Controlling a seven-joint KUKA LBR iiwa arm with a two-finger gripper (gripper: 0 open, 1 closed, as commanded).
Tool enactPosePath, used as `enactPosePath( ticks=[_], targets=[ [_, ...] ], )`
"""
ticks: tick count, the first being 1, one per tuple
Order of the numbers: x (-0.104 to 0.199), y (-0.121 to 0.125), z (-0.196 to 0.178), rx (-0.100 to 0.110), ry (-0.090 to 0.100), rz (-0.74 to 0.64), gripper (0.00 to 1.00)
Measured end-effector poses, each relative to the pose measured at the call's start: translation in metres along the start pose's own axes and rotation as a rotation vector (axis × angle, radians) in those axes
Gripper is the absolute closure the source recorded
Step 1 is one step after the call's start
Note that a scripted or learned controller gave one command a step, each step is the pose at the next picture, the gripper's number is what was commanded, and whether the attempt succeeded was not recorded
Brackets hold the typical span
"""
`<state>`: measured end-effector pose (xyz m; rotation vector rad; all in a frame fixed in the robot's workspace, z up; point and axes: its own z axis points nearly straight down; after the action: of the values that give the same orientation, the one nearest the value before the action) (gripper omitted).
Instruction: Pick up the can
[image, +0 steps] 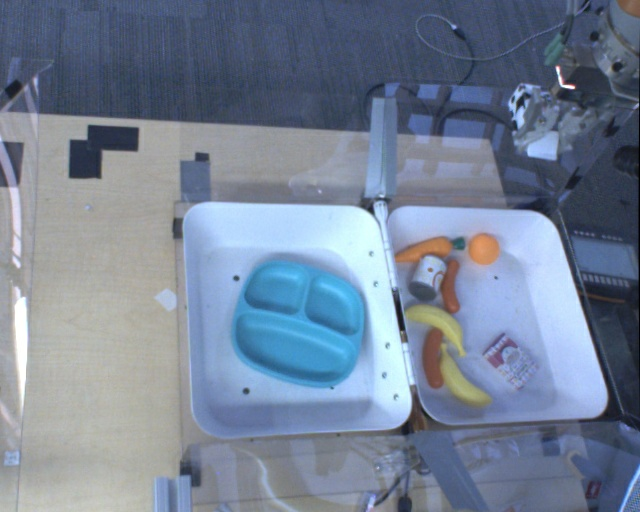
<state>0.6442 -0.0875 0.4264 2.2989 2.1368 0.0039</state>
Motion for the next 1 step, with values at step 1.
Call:
enactPosePath(
  ticks=[1],
  targets=[
    [0.0740,0.0196,-0.0095,-0.001,0.001,0.067,1.00]
  ],
)
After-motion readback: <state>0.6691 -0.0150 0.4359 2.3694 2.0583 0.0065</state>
